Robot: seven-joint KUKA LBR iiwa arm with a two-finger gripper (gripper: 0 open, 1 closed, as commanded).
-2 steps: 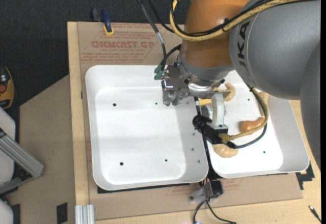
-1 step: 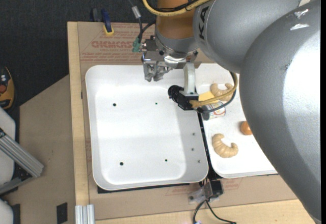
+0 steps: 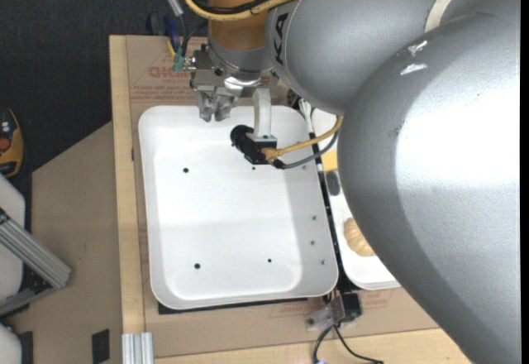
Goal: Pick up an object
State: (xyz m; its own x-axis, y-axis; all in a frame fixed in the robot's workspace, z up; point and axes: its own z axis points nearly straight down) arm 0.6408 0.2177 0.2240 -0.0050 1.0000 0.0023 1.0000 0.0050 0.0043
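My gripper (image 3: pixel 215 110) hangs below the orange band of the arm, over the back left corner of the left white bin (image 3: pixel 165 271). Nothing shows under or beside it there. A white bracket with a black part and a yellow cable (image 3: pixel 256 143) hangs from the wrist just to its right. In the right bin (image 3: pixel 364 275), mostly hidden by the arm, a tan rounded object (image 3: pixel 359 238) lies near the left wall. A small dark grey object (image 3: pixel 332 183) lies further back along that wall.
The big grey arm link covers the right side of the view and most of the right bin. Both bins rest on a brown board (image 3: pixel 128 189). A small black clip (image 3: pixel 343 308) and cable lie at the board's front edge.
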